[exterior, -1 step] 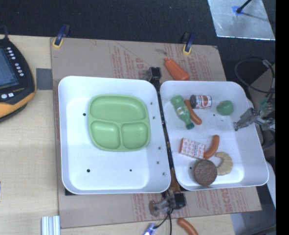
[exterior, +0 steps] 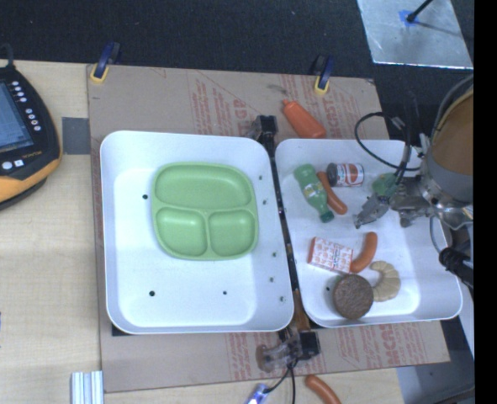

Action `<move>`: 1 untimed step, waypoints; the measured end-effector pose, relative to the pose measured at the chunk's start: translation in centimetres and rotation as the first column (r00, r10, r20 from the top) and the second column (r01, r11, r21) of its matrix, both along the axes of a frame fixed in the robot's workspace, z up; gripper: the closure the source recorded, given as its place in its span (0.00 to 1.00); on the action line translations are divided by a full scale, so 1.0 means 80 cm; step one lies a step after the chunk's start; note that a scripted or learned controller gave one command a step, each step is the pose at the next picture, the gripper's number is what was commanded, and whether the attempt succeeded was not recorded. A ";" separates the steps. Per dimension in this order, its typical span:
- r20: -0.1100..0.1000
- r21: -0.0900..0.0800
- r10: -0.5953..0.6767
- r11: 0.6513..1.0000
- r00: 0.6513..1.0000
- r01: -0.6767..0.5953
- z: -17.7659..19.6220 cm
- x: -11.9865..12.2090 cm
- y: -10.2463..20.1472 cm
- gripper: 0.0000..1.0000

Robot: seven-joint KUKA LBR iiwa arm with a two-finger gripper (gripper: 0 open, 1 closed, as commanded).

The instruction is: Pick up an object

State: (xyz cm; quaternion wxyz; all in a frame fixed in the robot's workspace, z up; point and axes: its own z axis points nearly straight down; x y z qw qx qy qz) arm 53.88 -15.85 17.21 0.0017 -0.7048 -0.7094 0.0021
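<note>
My gripper (exterior: 388, 217) hovers over the right part of the right bin (exterior: 437, 310), fingers spread open and nothing between them. Just below its left fingertip lies an orange-red sausage (exterior: 365, 252). Beside that sit a red-and-white carton (exterior: 330, 255), a brown round patty (exterior: 351, 296) and a beige bagel piece (exterior: 387, 280). Farther left in the same bin are a green bottle (exterior: 313, 191), a second sausage (exterior: 333, 194) and a small can (exterior: 346, 174). A pale green object (exterior: 385, 183) shows partly behind the gripper.
The left bin (exterior: 126, 301) holds a green divided plate (exterior: 204, 210). An orange toy (exterior: 303, 119) lies outside the bins at the back, another (exterior: 324, 388) at the front edge. A teach pendant (exterior: 8, 137) rests far left. Cables (exterior: 374, 129) loop near the arm.
</note>
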 end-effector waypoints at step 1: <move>0.001 -0.001 0.000 1.000 1.000 0.000 -0.091 0.086 0.053 0.00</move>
